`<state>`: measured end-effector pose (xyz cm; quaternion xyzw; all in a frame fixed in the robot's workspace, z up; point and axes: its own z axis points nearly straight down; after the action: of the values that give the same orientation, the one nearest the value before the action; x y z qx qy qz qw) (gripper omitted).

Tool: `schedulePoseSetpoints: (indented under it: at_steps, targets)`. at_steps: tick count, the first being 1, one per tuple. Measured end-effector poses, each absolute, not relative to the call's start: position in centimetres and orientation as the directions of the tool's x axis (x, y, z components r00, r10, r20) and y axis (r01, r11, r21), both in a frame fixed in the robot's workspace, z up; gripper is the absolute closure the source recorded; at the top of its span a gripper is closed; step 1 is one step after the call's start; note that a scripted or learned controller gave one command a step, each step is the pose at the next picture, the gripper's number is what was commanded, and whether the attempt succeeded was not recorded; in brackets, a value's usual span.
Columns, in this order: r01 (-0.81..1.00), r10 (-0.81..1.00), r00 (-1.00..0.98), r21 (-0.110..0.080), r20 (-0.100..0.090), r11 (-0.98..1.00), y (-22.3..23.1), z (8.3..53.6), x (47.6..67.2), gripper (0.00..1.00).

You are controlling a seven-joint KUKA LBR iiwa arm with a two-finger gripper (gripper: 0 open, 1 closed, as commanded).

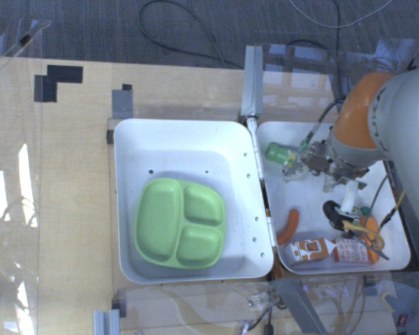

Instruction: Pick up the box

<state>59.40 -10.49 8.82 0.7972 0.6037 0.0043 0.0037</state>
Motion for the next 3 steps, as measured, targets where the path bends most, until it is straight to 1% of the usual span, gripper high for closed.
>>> schedulePoseSetpoints:
  at_steps: [1, 2, 3]
  targets:
    - [0.997, 0.997, -0.072, 0.012, -0.003, 0.072, -13.0, 8.9, 56.3, 0.0]
    - [0.991, 0.991, -0.132, 0.011, -0.001, 0.132, -8.6, 8.8, 62.2, 0.0]
    - [0.99, 0.991, -0.137, 0.018, -0.002, 0.137, -8.5, 10.1, 62.4, 1.0]
